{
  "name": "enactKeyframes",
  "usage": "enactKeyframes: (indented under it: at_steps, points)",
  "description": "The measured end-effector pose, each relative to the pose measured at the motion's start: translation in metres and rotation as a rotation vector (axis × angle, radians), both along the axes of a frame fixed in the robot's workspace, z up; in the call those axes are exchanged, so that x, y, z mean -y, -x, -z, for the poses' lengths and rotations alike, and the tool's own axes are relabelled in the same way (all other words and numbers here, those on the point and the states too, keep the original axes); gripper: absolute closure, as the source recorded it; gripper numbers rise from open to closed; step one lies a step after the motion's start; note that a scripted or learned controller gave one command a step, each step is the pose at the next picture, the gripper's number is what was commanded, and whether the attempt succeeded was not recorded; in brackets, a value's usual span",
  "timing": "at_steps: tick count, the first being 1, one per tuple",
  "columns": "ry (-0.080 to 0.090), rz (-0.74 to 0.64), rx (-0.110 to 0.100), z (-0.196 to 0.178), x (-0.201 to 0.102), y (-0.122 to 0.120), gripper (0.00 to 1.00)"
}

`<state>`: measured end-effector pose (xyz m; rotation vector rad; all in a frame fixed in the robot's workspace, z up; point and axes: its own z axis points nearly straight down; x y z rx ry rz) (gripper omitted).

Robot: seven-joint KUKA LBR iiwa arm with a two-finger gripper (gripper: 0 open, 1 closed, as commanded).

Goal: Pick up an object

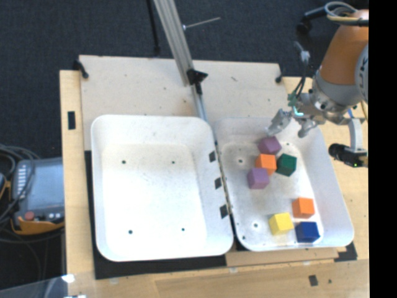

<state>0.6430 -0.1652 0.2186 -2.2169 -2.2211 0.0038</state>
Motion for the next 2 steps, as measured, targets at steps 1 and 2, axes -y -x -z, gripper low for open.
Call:
enactKeyframes:
  at_steps: [1, 2]
  points:
    - [0.003, -0.002, 0.004, -0.003, 0.0, -0.001, 0.0]
    - [0.002, 0.002, 0.001, 0.055, 0.006, -0.007, 0.0]
